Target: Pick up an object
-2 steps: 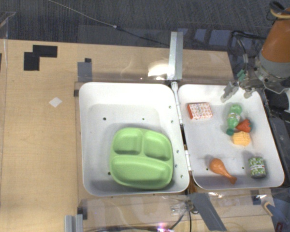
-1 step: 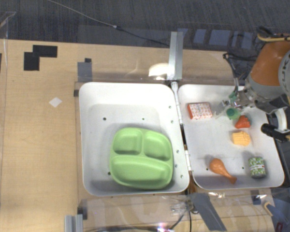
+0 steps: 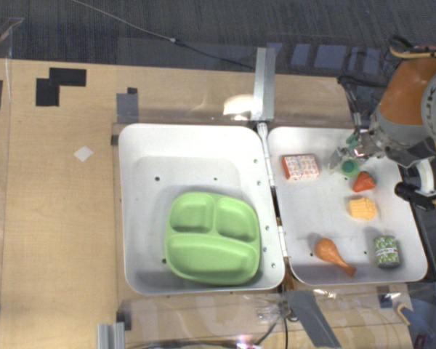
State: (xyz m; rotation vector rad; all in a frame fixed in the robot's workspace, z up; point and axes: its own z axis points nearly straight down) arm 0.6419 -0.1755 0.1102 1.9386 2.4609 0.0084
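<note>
In the right bin (image 3: pixel 414 267) lie several toys. A pink patterned box (image 3: pixel 300 167) sits at the back left, and a red toy vegetable (image 3: pixel 363 182) with a green top (image 3: pixel 347 168) lies to its right. A yellow corn piece (image 3: pixel 362 209) lies just in front of that. An orange drumstick (image 3: pixel 334 255) and a green can (image 3: pixel 386 251) sit near the front. My gripper (image 3: pixel 357 150) hangs at the back of this bin, just above the green top of the red vegetable. Whether it touches the toy is unclear.
The left bin (image 3: pixel 142 158) holds a green divided plate (image 3: pixel 213 236) toward its front. A metal post (image 3: pixel 264 86) stands behind the wall between the two bins. The arm's orange band (image 3: pixel 410 93) and grey wrist overhang the right bin's back right corner.
</note>
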